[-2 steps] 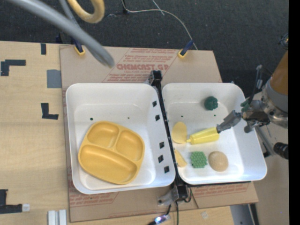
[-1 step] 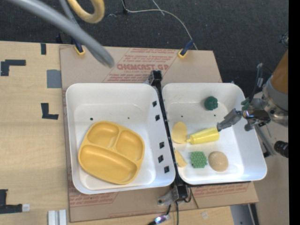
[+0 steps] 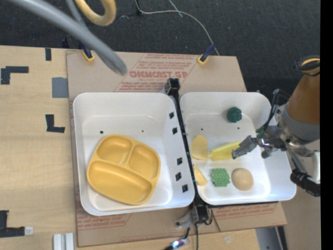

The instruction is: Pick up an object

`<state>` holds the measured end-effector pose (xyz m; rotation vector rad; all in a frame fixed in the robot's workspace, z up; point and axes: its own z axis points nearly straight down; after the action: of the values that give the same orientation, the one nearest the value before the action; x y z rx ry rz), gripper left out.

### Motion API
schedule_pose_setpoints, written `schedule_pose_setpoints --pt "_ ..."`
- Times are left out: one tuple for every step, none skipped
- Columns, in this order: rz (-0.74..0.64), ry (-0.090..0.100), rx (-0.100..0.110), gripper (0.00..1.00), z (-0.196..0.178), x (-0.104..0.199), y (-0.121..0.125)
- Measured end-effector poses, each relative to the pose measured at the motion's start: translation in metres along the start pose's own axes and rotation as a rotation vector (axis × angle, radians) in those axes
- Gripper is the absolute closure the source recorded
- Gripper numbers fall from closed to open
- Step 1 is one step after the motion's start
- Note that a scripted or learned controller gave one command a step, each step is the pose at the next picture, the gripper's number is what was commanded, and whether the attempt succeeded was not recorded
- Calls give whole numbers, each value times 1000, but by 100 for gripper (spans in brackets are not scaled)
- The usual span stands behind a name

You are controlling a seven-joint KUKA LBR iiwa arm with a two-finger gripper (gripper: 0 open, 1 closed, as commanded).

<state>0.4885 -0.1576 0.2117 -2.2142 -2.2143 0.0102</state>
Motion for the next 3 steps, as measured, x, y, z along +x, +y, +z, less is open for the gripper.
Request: schedule_pose_setpoints --pt "0 0 -1 0 57 -5 8" --pt "-1 1 0 0 120 -6 15" --pt "-2 2 0 100 109 -5 16"
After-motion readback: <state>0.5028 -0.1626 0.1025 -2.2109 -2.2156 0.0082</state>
